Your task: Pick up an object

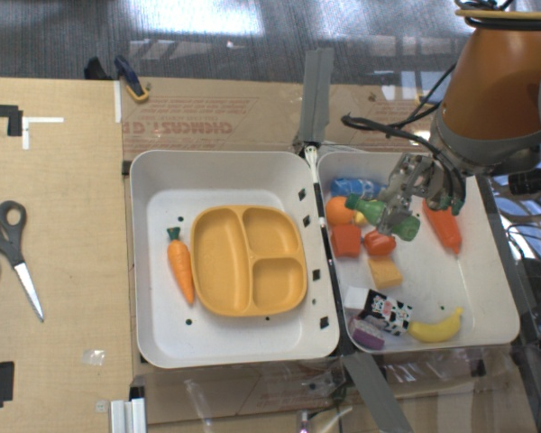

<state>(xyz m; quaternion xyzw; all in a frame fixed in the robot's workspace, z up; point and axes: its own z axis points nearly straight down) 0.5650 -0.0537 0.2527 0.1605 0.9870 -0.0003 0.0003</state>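
My gripper (pixel 404 197) hangs over the upper middle of the right bin (pixel 487 287), under the grey and orange arm. A green bottle-shaped toy (pixel 385 217) lies right below it, partly covered by it. Around that toy are an orange fruit (pixel 339 210), a blue item (pixel 351 186), a red block (pixel 346 241), a small red tomato (pixel 379 243) and a yellow-orange block (pixel 385 272). An orange carrot (pixel 445 228) lies just right of the gripper. Whether the gripper touches the green toy is not visible.
A banana (pixel 435 327), a cow-patterned carton (pixel 384 311) and a purple piece (pixel 368 336) sit at the right bin's front. The left bin (pixel 153 269) holds a yellow divided plate (pixel 249 260) and a small carrot (pixel 180 266). Scissors (pixel 13 251) lie on the bench at left.
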